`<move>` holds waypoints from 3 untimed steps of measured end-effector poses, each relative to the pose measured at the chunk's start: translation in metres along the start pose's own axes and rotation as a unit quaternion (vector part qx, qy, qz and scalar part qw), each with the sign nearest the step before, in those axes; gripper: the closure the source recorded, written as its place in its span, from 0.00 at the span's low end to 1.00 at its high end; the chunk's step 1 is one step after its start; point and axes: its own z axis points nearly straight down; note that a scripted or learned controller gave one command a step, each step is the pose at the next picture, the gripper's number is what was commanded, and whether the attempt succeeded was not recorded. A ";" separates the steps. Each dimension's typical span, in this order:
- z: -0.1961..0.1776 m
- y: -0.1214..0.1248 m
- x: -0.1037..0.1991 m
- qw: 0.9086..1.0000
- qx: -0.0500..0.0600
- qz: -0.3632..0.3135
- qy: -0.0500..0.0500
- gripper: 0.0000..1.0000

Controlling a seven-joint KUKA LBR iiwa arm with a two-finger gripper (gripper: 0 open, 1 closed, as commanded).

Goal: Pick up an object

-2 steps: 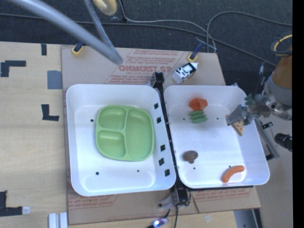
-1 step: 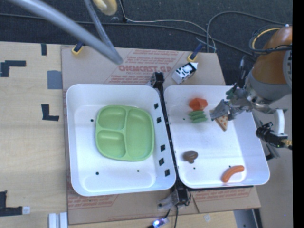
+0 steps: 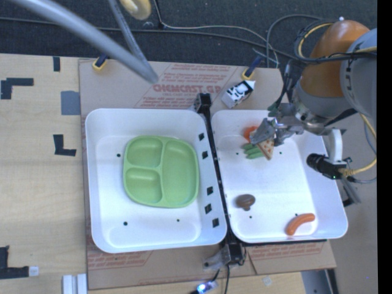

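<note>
My gripper (image 3: 270, 135) is low over the back of the right bin (image 3: 318, 182), reaching in from the right. A tan wedge-shaped piece (image 3: 267, 149) lies right at its tip, touching or just under it. Beside that are a green bean-like piece (image 3: 252, 151) and a small orange-red piece (image 3: 250, 131). Nearer the front of the same bin, a brown round piece (image 3: 245, 201) sits at mid-left and an orange sausage (image 3: 300, 223) at the front right.
The left bin (image 3: 104, 164) holds a green divided plate (image 3: 162, 170). A black divider strip (image 3: 211, 164) runs between the bins. A small black-and-white item (image 3: 238, 91) lies on the cardboard behind the right bin. Cables hang near the arm at the right.
</note>
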 end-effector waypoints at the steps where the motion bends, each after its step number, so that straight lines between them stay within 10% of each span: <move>1: 0.008 0.018 0.051 1.000 0.001 0.001 0.000 1.00; 3: -0.008 0.044 0.158 1.000 0.000 0.001 0.000 1.00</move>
